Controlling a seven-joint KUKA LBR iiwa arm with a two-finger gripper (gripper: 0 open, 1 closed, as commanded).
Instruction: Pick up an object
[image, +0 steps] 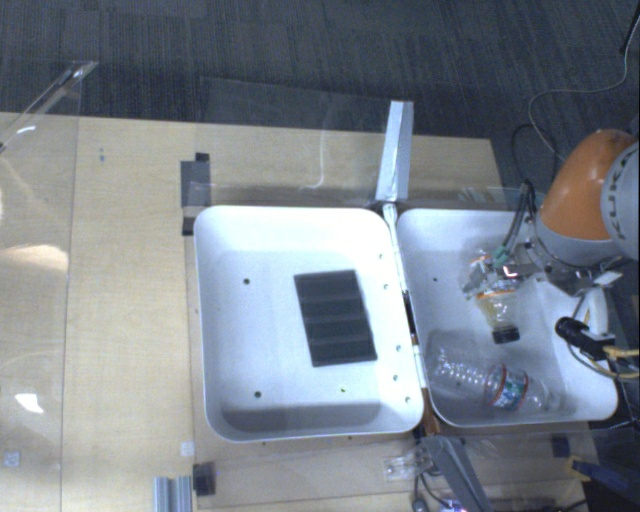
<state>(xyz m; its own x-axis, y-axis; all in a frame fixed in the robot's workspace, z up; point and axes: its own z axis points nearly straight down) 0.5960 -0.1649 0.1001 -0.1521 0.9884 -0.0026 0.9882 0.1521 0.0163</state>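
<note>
I see the left bin (230, 300) with a dark ridged block (335, 317) lying flat near its middle and bare white floor all round it. The right bin (440, 240) is tighter: a clear bottle (488, 380) lies on its side against the near wall. The arm (590, 200) leans in over the right rim. The gripper (500, 295) hangs above the bin floor, just beyond the bottle; I cannot tell its opening.

Bins (230, 300) look like smooth white plastic, bench (110, 300) is pale wood. The bottle (485, 380) is clear shiny plastic, and the ribbed pad (335, 317) is matt black.
</note>
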